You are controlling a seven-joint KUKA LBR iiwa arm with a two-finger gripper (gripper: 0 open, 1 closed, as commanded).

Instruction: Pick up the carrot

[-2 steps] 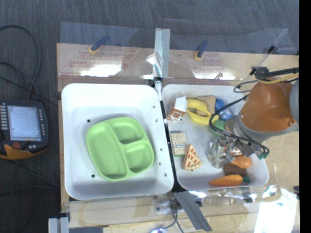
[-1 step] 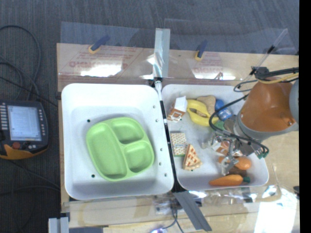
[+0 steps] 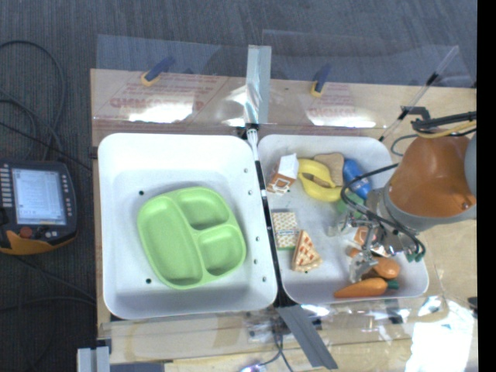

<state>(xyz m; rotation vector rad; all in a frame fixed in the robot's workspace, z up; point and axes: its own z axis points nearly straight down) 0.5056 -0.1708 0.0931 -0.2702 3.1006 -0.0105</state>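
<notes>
Carrot [image 3: 361, 288] seen at near edge of right bin [image 3: 310, 285], just below the claw [image 3: 361, 246].
Well left of the claw, a green divided tray [image 3: 191, 237] is seen in the left bin [image 3: 116, 208]. Closer left, a cracker [image 3: 284, 229] and a pizza slice [image 3: 305, 253] are seen. Up-left of the claw, a banana [image 3: 319, 183] is laid. The claw is lowered over the right bin's near right corner; fingers hidden in cable clutter, open or closed cannot be told. An orange piece [image 3: 385, 268] is seen just right of it.
</notes>
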